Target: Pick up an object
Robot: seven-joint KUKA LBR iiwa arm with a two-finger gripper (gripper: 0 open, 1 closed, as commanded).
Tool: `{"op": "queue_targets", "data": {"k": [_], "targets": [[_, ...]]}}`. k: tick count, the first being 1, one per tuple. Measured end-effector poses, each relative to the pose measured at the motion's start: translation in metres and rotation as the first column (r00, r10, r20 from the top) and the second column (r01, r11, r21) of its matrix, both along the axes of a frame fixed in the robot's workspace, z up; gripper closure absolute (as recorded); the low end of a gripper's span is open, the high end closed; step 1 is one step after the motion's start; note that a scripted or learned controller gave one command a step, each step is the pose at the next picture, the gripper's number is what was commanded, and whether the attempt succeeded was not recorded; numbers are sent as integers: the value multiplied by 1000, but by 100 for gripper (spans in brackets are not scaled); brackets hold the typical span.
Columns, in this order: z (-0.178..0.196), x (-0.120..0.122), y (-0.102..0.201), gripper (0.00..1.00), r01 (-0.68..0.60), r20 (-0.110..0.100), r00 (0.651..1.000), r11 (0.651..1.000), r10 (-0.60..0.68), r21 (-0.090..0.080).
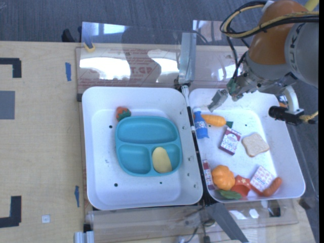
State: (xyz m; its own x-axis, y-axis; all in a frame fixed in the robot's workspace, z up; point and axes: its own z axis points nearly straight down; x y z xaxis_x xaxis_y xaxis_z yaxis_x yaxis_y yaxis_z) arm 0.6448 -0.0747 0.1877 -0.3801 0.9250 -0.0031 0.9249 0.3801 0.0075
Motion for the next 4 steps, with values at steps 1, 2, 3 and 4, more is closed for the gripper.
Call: {"op": "queue_targets", "data": {"k": [1, 2, 3, 4], "targets": [[-92, -1, -32, 0, -64, -21, 998, 998, 64, 2], [-81, 1, -32, 100, -64, -17, 998, 998, 64, 2], [49, -12, 67, 100, -1, 6, 1000, 1000, 1, 3], [43, -14, 63, 0, 5, -5, 1000, 1000, -5, 0]]}}
